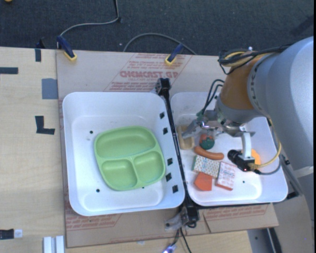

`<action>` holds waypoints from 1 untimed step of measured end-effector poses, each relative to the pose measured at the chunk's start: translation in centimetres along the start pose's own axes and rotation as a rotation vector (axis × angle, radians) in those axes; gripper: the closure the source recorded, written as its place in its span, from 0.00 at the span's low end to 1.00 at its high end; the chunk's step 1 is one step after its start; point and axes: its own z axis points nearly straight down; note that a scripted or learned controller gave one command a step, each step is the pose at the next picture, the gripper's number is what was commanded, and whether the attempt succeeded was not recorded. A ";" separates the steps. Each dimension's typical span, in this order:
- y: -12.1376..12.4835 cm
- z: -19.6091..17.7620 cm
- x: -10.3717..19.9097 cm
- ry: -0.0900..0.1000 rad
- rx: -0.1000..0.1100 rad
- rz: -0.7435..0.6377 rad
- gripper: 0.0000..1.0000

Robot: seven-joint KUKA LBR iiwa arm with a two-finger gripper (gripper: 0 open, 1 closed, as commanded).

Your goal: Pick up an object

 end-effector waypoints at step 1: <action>-1.7 -0.1 0.0 0.000 0.000 0.000 0.00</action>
